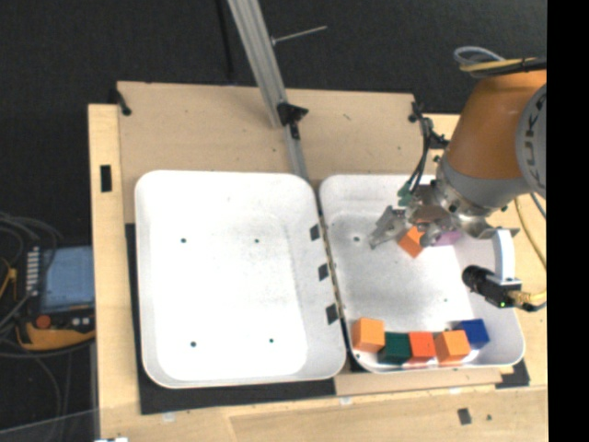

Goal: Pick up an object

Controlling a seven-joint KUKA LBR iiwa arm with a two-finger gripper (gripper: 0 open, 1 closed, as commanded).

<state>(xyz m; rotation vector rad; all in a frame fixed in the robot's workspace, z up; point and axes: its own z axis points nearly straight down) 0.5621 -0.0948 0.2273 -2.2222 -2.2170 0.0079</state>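
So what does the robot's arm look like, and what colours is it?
The arm is fat and rounded, with a big orange band and grey parts around it. There are dark letters on a grey part at its edge, cut off so I can't read them. Thin dark cables run down beside it. At the end sits the gripper, made of grey metal pieces.

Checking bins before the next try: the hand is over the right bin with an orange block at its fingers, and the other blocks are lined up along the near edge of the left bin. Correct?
Not quite. The camera view shows the row of blocks along the near edge of the right bin, not the left bin. The rest stands: the hand is over the right bin with an orange block at its fingers.
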